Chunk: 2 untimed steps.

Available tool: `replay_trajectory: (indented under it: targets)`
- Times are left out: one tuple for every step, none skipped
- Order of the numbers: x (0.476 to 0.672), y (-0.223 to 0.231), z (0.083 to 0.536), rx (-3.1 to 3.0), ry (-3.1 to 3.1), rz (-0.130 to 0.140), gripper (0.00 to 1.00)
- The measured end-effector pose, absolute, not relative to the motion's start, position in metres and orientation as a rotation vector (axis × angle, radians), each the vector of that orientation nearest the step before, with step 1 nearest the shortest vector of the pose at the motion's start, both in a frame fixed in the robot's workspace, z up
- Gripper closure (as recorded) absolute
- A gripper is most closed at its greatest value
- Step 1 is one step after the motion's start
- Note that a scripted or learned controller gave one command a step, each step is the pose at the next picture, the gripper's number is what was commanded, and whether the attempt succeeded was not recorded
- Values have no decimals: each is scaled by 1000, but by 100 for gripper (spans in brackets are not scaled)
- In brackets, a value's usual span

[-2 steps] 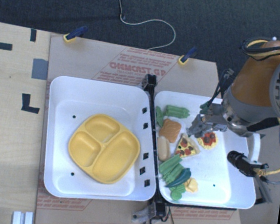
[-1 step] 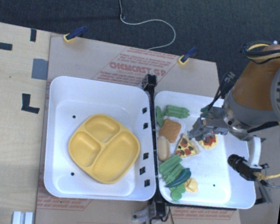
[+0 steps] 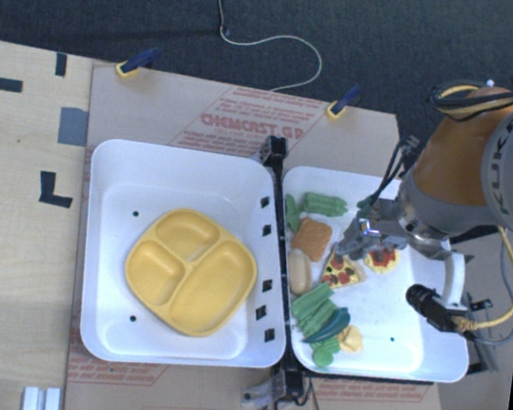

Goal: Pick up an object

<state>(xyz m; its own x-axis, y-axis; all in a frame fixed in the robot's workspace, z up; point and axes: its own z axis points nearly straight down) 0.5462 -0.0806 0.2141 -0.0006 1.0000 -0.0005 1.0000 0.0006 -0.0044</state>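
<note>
A grey arm with an orange band reaches in from the right and lowers its gripper (image 3: 358,240) into the right bin (image 3: 405,358), where a heap of toy food lies against the bin's left wall. The fingers hang just above a pizza slice (image 3: 342,272), with a second pizza piece (image 3: 382,259) just beside them to the right; from this slant it cannot be told whether they are spread or closed, and nothing is seen lifted between them. Near the tip also lie a bread roll (image 3: 313,237), a pale bun (image 3: 300,274), a green pod (image 3: 324,203) at the top of the pile and green leaves (image 3: 317,312) below. The left bin (image 3: 102,225) holds a yellow divided plate (image 3: 190,272), well apart from the arm. By the look of it the pick is at the approach stage: the arm is over its likely target, but the grasp and the lift both appear yet to come.
</note>
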Motion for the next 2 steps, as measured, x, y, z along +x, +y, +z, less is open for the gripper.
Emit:
replay_trajectory:
  targets:
    - [550,-81,214,-2219,-2222,3,100]
    - [559,-82,226,-2220,-2222,0,100]
